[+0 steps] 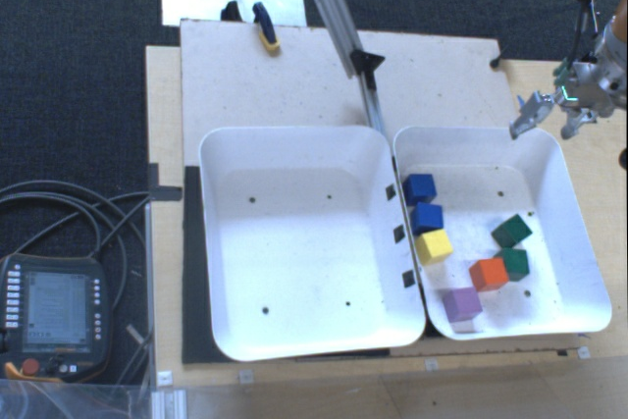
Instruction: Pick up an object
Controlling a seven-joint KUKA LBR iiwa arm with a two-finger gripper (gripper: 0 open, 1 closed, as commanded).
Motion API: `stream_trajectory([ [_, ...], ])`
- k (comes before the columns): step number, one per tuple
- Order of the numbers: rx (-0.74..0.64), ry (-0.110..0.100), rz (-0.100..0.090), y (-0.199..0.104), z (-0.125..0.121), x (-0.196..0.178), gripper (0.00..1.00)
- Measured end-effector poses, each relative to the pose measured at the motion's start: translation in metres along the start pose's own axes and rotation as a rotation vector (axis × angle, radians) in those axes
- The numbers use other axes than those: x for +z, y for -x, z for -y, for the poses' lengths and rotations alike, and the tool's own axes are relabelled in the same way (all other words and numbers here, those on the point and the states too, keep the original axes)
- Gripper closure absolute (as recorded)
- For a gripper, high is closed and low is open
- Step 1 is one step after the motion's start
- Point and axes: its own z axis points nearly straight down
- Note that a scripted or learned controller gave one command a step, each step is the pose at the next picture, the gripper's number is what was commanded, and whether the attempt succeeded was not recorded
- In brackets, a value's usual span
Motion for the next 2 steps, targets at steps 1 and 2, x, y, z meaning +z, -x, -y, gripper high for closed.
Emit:
stream_trajectory([
  [1,-0.001,0.003,0.001,0.000,-0.001,-0.003,0.00],
  [2,-0.001,0.000,0.000,-0.007,-0.006,0.043,0.00],
])
